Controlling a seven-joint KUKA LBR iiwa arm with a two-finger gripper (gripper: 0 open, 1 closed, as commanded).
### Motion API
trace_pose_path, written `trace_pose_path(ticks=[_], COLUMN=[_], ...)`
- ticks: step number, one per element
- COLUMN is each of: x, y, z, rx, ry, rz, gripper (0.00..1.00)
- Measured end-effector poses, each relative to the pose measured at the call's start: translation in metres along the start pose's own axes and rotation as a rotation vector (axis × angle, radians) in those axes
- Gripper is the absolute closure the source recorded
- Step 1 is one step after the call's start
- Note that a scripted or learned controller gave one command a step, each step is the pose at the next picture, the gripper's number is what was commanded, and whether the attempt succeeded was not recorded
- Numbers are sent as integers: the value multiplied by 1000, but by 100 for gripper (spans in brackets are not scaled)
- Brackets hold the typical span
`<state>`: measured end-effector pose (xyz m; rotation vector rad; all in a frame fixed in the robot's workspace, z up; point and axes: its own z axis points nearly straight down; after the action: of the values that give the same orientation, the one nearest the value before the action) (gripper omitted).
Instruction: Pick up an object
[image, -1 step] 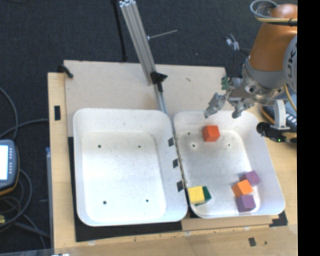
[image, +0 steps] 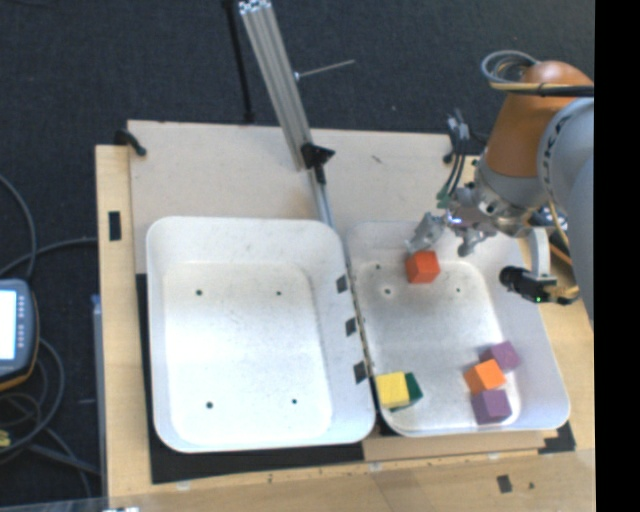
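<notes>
In right bin (image: 520, 330), five blocks

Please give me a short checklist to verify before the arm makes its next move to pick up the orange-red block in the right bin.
1. Gripper is over the right bin: ok.
2. Orange-red block sits near the far wall, just below the gripper: ok.
3. Block is apart from other objects: ok. The yellow-green block, orange block and two purple blocks lie at the near end.
4. Block is held between the jaws: cannot tell.
5. Jaws open wide enough: cannot tell.
</notes>
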<state>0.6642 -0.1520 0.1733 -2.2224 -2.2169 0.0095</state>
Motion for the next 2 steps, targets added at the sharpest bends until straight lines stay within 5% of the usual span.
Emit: trace_pose_path(ticks=[1,2], x=[12,11], y=[-4,-3], z=[76,63], rx=[-10,-11], ry=[-3,0], rz=[-4,-2], gripper=[0,100])
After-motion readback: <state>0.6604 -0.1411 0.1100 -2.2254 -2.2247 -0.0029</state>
